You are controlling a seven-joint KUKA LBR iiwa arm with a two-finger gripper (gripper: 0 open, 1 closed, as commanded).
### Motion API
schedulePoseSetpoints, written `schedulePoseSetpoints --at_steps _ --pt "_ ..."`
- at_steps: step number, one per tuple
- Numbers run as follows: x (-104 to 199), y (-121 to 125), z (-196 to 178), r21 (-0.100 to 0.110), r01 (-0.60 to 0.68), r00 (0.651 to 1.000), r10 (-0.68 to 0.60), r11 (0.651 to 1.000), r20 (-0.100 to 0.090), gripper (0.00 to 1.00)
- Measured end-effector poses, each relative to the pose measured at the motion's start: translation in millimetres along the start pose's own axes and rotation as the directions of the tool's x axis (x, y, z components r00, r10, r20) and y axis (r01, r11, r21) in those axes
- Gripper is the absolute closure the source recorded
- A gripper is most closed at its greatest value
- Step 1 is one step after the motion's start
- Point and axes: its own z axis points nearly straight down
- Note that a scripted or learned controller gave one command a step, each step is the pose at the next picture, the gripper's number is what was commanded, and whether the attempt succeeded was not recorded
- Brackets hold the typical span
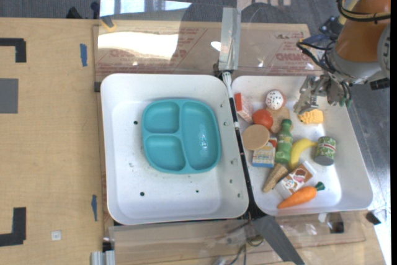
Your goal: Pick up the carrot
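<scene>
We see our hand (322,96) at the far end of the right bin (356,189), its grip state hard to tell, while the carrot (299,195) lies well apart at the near edge, long axis running roughly left-right, tilted slightly.

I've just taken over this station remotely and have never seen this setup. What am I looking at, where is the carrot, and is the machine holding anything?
This is one camera fixed above a bench, looking down at a slant. The grey and orange machine at the top right is a robot arm; its gripper hangs over the far end of the right bin. That bin holds toy food: the carrot lies at its near edge, well away from the gripper, with a green bottle, a banana, a tin and a yellow piece just below the gripper. The left bin holds a teal tray. I cannot tell whether anything is held.
</scene>
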Motion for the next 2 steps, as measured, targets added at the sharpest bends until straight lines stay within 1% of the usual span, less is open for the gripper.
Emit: schedulePoseSetpoints --at_steps 1,2 --pt "60.3 -38.9 12.2 -0.004 0.313 0.950 -0.313 0.950 -0.006 1.00" --pt "57.2 -38.1 -0.8 -0.001 0.312 0.950 -0.312 0.950 0.004 1.00"
